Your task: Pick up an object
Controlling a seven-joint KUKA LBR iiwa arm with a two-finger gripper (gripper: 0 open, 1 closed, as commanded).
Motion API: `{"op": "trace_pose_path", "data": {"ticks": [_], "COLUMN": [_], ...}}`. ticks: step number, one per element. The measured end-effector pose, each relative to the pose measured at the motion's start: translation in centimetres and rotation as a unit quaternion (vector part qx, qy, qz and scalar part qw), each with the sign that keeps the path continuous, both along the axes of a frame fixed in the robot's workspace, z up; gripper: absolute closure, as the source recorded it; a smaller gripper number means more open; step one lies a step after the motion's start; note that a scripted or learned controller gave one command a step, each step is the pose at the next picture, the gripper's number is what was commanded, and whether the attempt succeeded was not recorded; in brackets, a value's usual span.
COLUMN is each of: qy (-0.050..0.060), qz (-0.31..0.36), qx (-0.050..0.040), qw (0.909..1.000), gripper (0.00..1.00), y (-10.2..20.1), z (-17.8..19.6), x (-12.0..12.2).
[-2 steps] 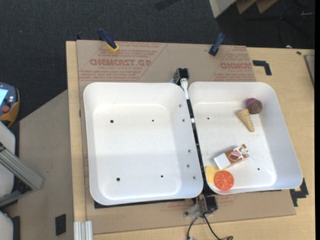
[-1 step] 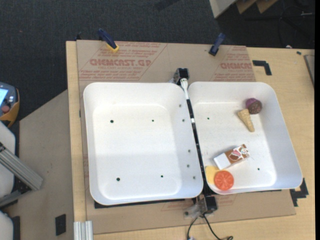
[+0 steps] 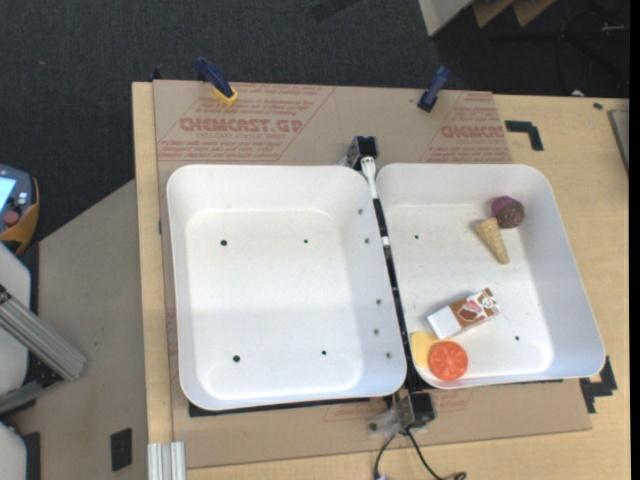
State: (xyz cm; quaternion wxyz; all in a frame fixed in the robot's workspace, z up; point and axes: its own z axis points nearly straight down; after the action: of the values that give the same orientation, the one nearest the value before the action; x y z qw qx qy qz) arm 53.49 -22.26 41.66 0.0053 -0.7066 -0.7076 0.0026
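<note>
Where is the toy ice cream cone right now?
The toy ice cream cone lies in the right bin, near its far right corner, well beyond the small carton.

The left bin (image 3: 270, 378) offers open floor, while in the right bin (image 3: 560, 268) an ice-cream cone toy (image 3: 498, 226) near the far wall, a small carton (image 3: 464, 314) and an orange round piece (image 3: 447, 361) at the near-left corner crowd access, leaving bare floor between and right of them.

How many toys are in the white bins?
3, all in the right bin: an ice cream cone near the back, a small box nearer the front, and an orange fruit in the front-left corner.
</note>
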Motion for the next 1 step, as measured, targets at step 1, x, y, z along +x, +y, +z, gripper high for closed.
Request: {"op": "trace_pose_path", "data": {"ticks": [1], "qy": [-0.014], "qz": [0.002], "qx": [-0.005], "qw": [0.9999], "gripper": [1.0], "y": [3.37], "z": [12.65], "x": [4.94]}}
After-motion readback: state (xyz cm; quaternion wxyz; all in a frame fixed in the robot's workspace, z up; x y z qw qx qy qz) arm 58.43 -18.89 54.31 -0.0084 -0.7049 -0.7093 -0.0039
